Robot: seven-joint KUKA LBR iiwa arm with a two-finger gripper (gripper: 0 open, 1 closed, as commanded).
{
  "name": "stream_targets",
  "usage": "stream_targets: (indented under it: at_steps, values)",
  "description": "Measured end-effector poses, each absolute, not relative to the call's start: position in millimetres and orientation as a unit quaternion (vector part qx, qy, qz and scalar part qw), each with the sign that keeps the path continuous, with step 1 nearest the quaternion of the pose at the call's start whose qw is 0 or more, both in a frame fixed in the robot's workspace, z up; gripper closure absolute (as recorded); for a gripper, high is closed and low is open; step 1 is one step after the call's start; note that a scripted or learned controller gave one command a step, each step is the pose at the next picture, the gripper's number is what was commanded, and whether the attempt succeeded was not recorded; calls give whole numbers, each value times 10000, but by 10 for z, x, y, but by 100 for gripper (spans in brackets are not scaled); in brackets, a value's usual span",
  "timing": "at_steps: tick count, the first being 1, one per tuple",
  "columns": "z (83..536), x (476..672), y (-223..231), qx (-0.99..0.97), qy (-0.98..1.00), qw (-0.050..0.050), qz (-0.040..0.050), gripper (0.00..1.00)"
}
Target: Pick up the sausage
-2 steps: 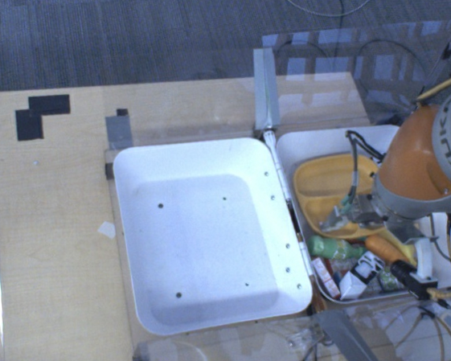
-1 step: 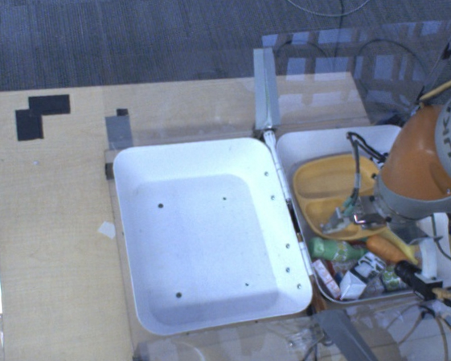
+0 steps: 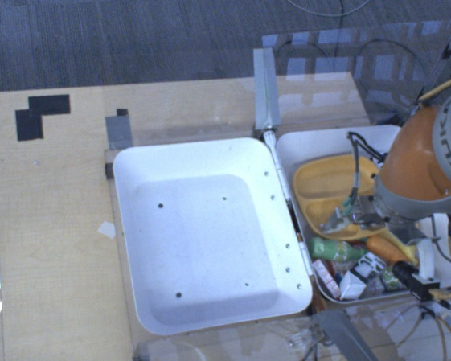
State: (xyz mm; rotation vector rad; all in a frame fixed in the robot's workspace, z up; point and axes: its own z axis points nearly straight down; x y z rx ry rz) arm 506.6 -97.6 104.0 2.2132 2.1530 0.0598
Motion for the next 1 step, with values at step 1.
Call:
stream_targets:
  at_steps: [1]
  values:
    - [1042,5058,-915,7208,6923,293,176,0]
